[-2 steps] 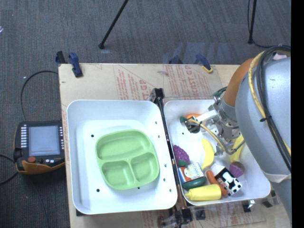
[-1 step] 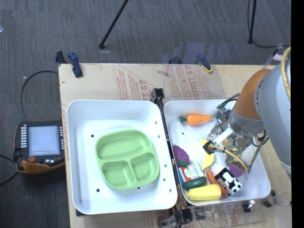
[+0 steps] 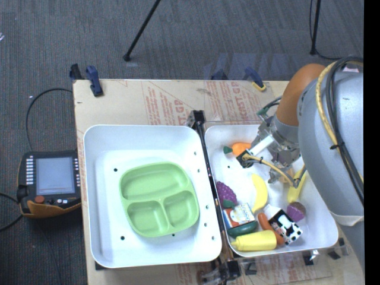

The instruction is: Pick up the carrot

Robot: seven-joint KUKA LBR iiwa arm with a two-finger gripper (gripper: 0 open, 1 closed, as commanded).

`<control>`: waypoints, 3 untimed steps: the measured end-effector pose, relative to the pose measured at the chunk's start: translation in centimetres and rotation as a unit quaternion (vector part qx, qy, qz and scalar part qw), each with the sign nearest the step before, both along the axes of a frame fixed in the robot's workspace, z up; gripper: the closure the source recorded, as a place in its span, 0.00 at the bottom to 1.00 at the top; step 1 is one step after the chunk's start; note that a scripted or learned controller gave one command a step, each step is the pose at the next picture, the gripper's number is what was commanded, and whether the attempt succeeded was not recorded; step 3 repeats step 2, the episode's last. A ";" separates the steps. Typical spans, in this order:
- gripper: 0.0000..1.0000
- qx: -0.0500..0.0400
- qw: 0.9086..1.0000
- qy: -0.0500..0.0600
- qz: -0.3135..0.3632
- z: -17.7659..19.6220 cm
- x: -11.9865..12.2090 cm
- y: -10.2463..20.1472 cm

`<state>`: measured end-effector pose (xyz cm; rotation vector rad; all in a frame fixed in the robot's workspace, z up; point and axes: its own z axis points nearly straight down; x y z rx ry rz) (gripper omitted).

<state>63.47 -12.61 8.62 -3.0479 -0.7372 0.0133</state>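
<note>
Dark carpet and tripod legs surround the plywood tabletop [image 3: 148, 100], which carries two white bins side by side. Your arm [image 3: 332, 129] reaches down into the bin [image 3: 323, 233] on its own side, and the jaws hang low over that bin's far end. You cannot tell whether the jaws are apart or together, because the wrist hardware hides them from above.

The carrot [image 3: 240, 149] lies just beside the jaws, on the side away from the arm and near the wall next to the other bin. Its green top points away from the jaws, and nothing shows it held.

From the jaws toward the near edge of the tabletop lie a banana [image 3: 259, 192], a bunch of grapes [image 3: 225, 192] and a small box [image 3: 239, 214]. They are loosely scattered, probably so that singling out one thing is a real test. Well apart from the jaws, the second bin [image 3: 101, 159] holds a green divided plate [image 3: 157, 198].

You can judge the approach close but the grasp not yet made. A short shift toward the carrot seems needed.
</note>
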 end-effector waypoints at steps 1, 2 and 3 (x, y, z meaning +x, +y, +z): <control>0.00 0.001 0.996 0.000 -0.093 0.0 -3.7 3.6; 1.00 0.003 0.996 0.003 -0.091 0.9 -3.8 3.6; 1.00 0.003 0.996 0.003 -0.091 0.9 -3.8 3.6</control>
